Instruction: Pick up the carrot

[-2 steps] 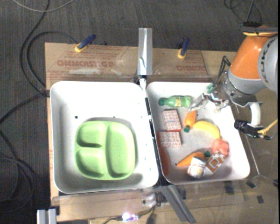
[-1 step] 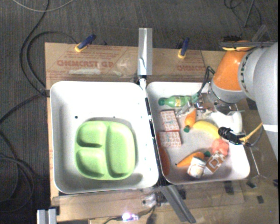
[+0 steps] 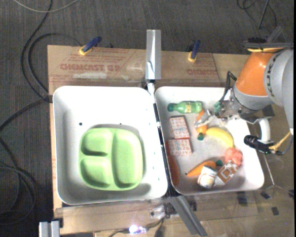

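From my remote seat: carrot [image 3: 201,170] lies low in right bin [image 3: 259,181], tip toward left, wedged beside cup [image 3: 207,179]. Gripper [image 3: 211,113] hangs up near bottle [image 3: 186,106] and banana [image 3: 220,135], well apart from carrot. Can't tell hand state, too cluttered. Guessing approach needs to come down-bin.

bins 2 [image 3: 59,132] | green tray 1 [image 3: 112,158] | bottle 1 [image 3: 185,107] | banana 1 [image 3: 220,135] | carrot 1 [image 3: 201,169] | patterned blocks 2 [image 3: 179,127]
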Controlling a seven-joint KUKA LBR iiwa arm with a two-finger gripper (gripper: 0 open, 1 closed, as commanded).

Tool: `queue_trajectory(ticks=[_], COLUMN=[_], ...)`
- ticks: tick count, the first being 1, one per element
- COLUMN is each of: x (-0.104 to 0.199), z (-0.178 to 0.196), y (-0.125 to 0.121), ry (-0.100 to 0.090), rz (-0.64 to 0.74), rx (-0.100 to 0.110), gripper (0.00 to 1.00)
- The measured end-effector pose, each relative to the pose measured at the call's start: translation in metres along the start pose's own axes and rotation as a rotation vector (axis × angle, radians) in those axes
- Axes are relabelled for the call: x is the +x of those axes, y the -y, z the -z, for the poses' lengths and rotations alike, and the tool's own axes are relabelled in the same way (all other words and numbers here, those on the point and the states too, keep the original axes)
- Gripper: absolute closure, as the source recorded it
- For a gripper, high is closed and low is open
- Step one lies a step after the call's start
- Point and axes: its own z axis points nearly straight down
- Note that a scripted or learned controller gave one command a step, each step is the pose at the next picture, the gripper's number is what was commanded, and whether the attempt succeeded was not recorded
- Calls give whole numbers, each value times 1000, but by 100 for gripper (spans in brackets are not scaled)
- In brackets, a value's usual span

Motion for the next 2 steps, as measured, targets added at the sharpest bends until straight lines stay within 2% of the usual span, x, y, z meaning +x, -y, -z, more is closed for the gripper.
queue_trajectory(ticks=[1, 2], x=[2, 38], z=[8, 93], y=[0, -25], ry=[-3, -3], rz=[1, 18], rx=[1, -1], gripper=[100, 100])
